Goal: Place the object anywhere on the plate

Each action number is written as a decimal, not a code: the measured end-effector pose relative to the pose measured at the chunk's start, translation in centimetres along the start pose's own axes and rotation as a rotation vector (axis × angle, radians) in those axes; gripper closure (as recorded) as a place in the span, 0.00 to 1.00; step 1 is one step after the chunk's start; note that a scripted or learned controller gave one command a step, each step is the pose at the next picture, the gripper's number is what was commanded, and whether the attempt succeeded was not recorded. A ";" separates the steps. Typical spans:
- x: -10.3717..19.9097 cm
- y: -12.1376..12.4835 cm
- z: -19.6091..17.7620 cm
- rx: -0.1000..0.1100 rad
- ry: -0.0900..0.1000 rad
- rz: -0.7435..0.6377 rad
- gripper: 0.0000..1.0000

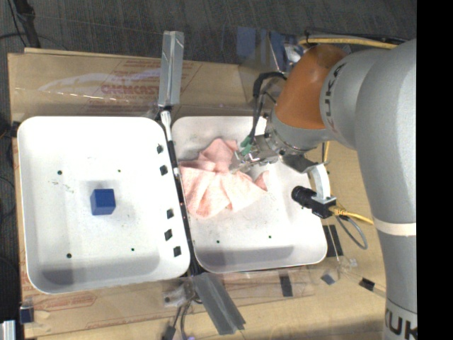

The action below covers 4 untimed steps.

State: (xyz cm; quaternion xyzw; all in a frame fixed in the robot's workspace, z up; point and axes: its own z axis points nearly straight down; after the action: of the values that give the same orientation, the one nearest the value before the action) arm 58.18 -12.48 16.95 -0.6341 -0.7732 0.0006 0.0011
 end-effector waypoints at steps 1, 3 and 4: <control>-0.5 0.0 -4.3 0.000 0.000 0.002 1.00; 4.9 1.1 -7.0 0.002 0.000 -0.413 1.00; 9.8 1.7 -7.6 0.001 0.000 -0.816 1.00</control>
State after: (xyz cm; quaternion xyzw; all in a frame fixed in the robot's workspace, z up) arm 57.91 -2.60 24.51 -0.2751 -0.9614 0.0007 0.0015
